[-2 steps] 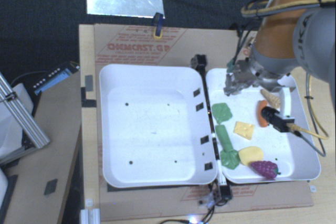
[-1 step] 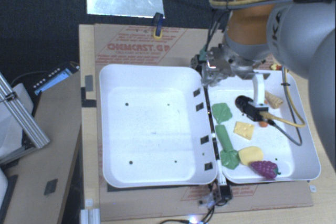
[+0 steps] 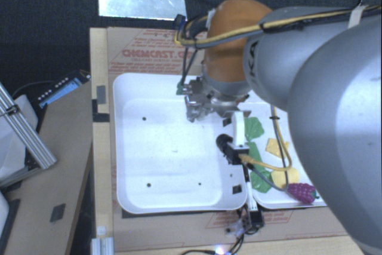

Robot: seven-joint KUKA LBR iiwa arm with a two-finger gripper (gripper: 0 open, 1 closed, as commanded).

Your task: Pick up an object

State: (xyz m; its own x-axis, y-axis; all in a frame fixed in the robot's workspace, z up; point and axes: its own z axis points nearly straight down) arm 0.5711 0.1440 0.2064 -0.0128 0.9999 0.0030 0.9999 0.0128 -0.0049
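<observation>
Glossy white plastic bin (image 3: 137,188), knobbly purple grapes (image 3: 301,191), flat green leaf (image 3: 255,128).

In my right bin lie a purple grape bunch (image 3: 301,191), a yellow piece (image 3: 285,175) just beside it, and green leafy pieces (image 3: 255,128), partly hidden by my arm.

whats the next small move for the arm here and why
Probably swing the gripper right, across the divider, toward the right bin. The gripper hangs over the back of the left bin, while the things to pick, a green piece, a yellow piece and purple grapes, lie in the right bin, partly hidden by the arm.
</observation>
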